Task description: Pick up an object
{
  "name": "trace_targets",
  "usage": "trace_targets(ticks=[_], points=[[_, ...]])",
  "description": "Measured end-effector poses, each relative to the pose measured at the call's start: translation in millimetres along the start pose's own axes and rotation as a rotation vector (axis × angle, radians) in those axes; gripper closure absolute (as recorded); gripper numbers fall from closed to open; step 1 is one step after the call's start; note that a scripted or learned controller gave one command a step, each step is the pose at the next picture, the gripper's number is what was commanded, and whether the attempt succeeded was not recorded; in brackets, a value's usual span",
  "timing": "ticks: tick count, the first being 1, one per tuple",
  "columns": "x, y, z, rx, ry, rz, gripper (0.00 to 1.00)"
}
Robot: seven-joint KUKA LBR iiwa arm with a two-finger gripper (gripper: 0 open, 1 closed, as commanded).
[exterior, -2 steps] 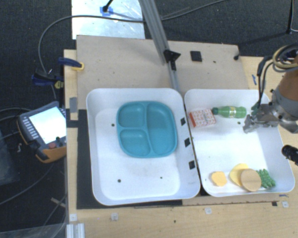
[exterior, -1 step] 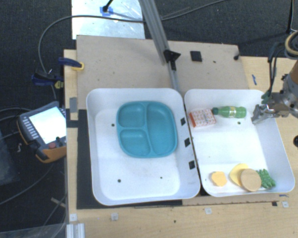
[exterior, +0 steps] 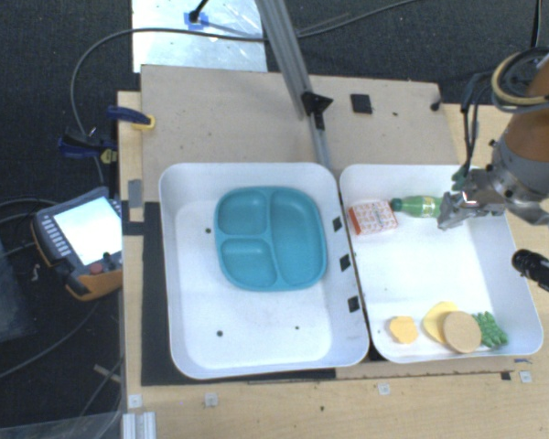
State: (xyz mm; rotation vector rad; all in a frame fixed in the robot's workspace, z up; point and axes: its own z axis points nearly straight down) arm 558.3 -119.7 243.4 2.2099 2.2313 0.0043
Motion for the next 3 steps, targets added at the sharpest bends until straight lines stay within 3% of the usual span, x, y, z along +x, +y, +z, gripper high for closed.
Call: trace_targets(ticks=[1,3], points=[[45,-4,-2,0.001,0.001,0.000,1.00],[165,-29,15,0.003,0.001,-0.002,1.00]])
